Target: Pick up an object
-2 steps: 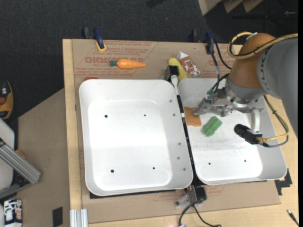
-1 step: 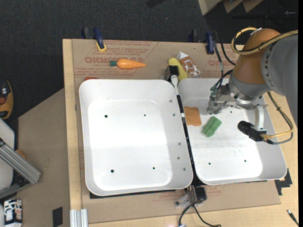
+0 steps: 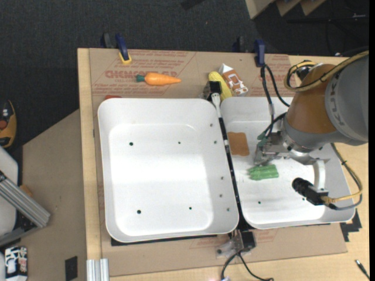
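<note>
A dark carpeted floor surrounds a cardboard-topped bench (image 3: pixel 88 157) carrying two shallow white bins side by side. The left bin (image 3: pixel 164 168) sits beside the right bin (image 3: pixel 281 212), where a green object (image 3: pixel 263 172) lies near the middle and a flat brown piece (image 3: pixel 238 143) rests against the bin's left wall. The grey-and-orange arm (image 3: pixel 328 107) reaches in over the right bin, its gripper (image 3: pixel 268 150) poised just above the green object; whether it is open or closed cannot be told. A toy carrot (image 3: pixel 158 79) lies on the bench along its far edge, with a yellow object (image 3: pixel 217 82) and small printed packet (image 3: pixel 235 84) near the bins' far corners.
</note>
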Controlling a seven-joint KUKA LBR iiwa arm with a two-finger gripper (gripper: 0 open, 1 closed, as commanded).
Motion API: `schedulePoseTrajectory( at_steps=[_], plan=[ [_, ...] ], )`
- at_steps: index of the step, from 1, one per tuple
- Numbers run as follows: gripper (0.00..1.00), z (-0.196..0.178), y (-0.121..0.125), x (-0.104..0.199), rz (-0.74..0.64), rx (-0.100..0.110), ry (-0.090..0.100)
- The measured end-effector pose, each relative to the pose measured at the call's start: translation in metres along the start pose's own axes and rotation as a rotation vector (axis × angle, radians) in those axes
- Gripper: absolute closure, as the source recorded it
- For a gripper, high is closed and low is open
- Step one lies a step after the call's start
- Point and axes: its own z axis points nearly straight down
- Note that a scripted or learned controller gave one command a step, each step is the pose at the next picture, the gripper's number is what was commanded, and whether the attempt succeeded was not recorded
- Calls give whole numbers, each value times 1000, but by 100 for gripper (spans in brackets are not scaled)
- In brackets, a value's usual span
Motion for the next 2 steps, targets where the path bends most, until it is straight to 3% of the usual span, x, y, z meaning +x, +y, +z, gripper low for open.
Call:
schedulePoseTrajectory(
  at_steps=[1,2],
  plan=[
    [100,-108,78,65,-9,-22,-4],
    [100,-186,110,116,-9,-21,-2]
  ],
)
